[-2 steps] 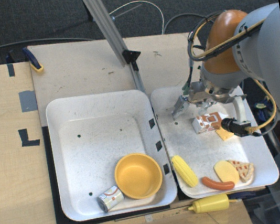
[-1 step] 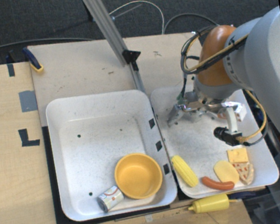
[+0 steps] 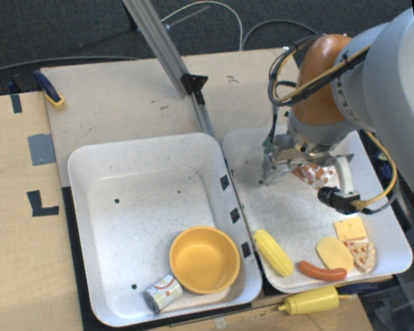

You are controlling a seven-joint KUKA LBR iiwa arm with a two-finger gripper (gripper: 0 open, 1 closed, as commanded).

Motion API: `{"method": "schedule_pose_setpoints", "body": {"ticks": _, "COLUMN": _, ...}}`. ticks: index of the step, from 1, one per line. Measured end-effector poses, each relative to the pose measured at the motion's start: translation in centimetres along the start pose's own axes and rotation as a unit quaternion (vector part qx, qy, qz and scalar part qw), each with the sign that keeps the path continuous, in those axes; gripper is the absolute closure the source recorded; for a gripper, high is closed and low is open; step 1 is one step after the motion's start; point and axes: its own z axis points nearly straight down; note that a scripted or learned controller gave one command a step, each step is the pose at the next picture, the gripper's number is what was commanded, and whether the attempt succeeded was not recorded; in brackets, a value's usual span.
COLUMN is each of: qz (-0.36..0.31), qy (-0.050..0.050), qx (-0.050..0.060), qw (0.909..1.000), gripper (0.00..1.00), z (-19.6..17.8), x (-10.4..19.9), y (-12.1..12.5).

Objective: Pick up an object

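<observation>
Hovering over the right bin [image 3: 261, 207], the claw [image 3: 279, 163] is showing no readable finger state. Lying toward 3 o'clock just beside it is a red-and-white patterned packet [image 3: 317, 175], partly hidden.

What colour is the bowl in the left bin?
The bowl is yellow-orange, plain with no pattern, seen best in the camera view.

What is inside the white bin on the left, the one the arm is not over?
The left white bin holds a yellow round bowl and a small white can lying on its side, both near its front edge. Whatever is under the bowl is covered.
</observation>
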Motion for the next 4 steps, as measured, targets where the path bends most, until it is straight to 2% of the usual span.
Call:
{"method": "schedule_pose_setpoints", "body": {"ticks": 1, "qz": 0.001, "qy": 0.0, "qx": -0.004, "qw": 1.0, "gripper": 1.0, "z": -6.3, "x": 0.1, "y": 0.5}}
{"method": "schedule_pose_setpoints", "body": {"ticks": 3, "qz": 0.0, "qy": 0.0, "qx": -0.004, "qw": 1.0, "gripper": 1.0, "z": -17.6, "x": 0.8, "y": 0.1}}
{"method": "schedule_pose_setpoints", "body": {"ticks": 4, "qz": 0.001, "qy": 0.0, "qx": -0.002, "qw": 1.0, "gripper": 1.0, "z": -19.2, "x": 0.8, "y": 0.1}}
